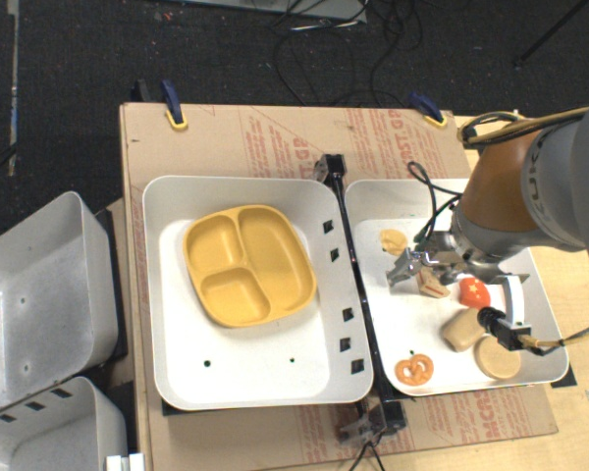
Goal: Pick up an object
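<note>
I have the gripper [419, 271] lowered into the right bin [540, 273], its pincer spread around a small tan piece [433, 285] near the bin's middle, so I judge the grasp is underway and next needs closing, then lifting.
</note>
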